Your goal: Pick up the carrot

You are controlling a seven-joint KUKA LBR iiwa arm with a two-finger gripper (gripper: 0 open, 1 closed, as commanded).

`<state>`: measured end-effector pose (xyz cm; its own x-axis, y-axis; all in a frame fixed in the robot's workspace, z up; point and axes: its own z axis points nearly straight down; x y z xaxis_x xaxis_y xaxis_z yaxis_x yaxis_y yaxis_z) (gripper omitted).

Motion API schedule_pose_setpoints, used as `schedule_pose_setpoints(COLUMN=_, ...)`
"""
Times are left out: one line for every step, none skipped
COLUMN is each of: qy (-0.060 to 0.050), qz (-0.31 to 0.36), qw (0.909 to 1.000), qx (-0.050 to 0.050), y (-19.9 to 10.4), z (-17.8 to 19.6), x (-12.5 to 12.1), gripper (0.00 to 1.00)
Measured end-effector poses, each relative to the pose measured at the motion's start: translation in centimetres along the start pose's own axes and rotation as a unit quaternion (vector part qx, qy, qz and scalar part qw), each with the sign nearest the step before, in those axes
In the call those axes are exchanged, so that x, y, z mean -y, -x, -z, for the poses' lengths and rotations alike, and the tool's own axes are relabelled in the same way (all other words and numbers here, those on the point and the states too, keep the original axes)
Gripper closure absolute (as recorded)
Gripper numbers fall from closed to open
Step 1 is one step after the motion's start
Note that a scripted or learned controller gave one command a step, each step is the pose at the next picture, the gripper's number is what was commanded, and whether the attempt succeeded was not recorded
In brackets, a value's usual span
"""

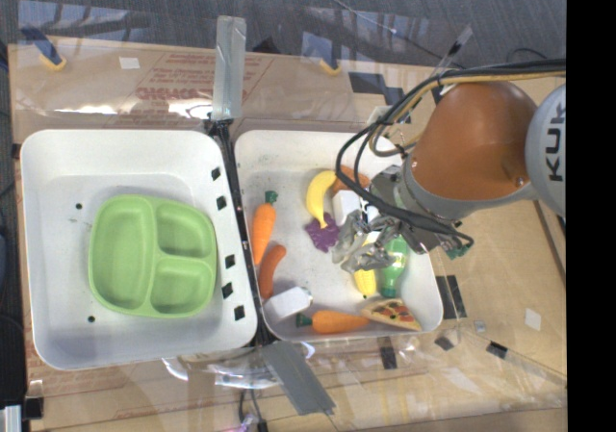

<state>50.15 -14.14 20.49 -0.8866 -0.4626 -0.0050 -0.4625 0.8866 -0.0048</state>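
The arm [476, 146] covers the right bin's [289, 146] far right side. Its gripper [364, 245] hangs low among a banana [319, 194], purple toy [324, 234] and green item [393, 266]; whether it's open or gripping can't be told. The carrot [262, 231] lies along that bin's left wall.

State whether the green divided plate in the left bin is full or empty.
Empty. All three compartments of the green plate show bare green surface.
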Motion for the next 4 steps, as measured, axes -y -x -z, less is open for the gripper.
schedule_pose_setpoints(qy=0.003, qz=0.016, qw=0.9999, qx=-0.002, y=0.8, z=-0.2, x=-3.3, gripper=1.0)
schedule_pose_setpoints(qy=-0.002, qz=0.007, qw=1.0, qx=0.003, y=3.3, z=11.9, x=-5.2, gripper=1.0)
schedule_pose_setpoints(qy=0.003, qz=-0.017, qw=0.9998, qx=-0.004, y=3.2, z=7.2, x=-1.7, gripper=1.0)
schedule_pose_setpoints(qy=0.003, qz=0.024, qw=0.9997, qx=-0.003, y=2.8, z=6.2, x=-0.6, gripper=1.0)
